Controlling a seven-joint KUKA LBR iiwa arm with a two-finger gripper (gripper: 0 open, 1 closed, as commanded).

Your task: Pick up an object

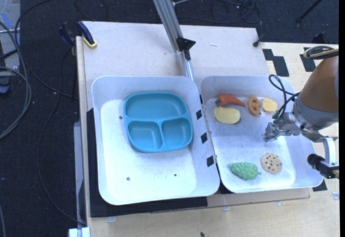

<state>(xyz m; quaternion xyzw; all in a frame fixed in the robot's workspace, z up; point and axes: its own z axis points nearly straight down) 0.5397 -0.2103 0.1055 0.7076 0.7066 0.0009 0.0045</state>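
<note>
The right bin (pixel 245 144) holds several toy foods: an orange carrot (pixel 230 100), a yellow potato-like piece (pixel 227 116), a small brown donut (pixel 254 105), a yellow chip (pixel 269 105), a green bunch of grapes (pixel 244 170) and a chocolate-chip cookie (pixel 271 164). My gripper (pixel 271 133) hangs over the bin's right half, just above the cookie and below the donut and chip. Nothing shows between its tips. The grey arm with its orange band (pixel 323 88) comes in from the right.
The left bin (pixel 108 166) bears a blue three-compartment tray (pixel 159 122). A slanted metal pole (pixel 167 9) rises behind the bins. Black clips line the seam between the bins. A cable loops near the wrist at the right bin's edge.
</note>
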